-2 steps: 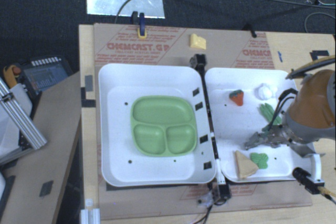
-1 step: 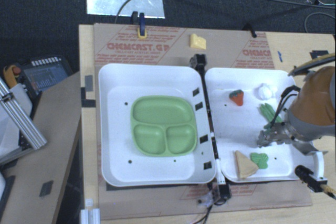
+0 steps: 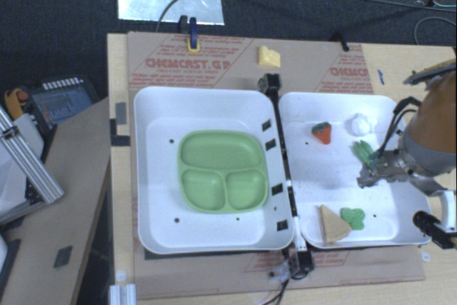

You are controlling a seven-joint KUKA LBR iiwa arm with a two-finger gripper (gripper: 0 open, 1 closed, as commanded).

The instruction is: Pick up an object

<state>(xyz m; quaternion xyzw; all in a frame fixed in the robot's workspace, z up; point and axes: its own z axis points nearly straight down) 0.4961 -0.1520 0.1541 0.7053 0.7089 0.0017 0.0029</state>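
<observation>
Fingers first: you cannot tell from this view how far apart they stand, because the gripper [image 3: 368,177] is a small dark cluster low over the floor of the right bin [image 3: 307,178], and nothing shows between its tips. It sits just near of a dark green leafy piece [image 3: 363,151]; whether it touches that piece you cannot tell.

From the gripper, dark wrist parts run right into the arm [image 3: 434,132], whose orange band bulks large at the right edge above a grey section. A black cable loops from the wrist up toward the far side, and the arm leans in over the bin's right wall, pointing left and down.

Look around the right bin for things to pick. A red strawberry-like toy with a green top [image 3: 322,132] lies toward the far left of the bin. A white lump [image 3: 360,125] rests at the far side, just right of it. A tan wedge [image 3: 333,223] lies at the near wall, touching or just beside a bright green piece [image 3: 353,217] on its right.

The left bin [image 3: 153,175] holds a light green divided plate [image 3: 219,171] in its middle. A yellow block [image 3: 269,57] lies on the cardboard sheet [image 3: 214,61] beyond the bins.
</observation>
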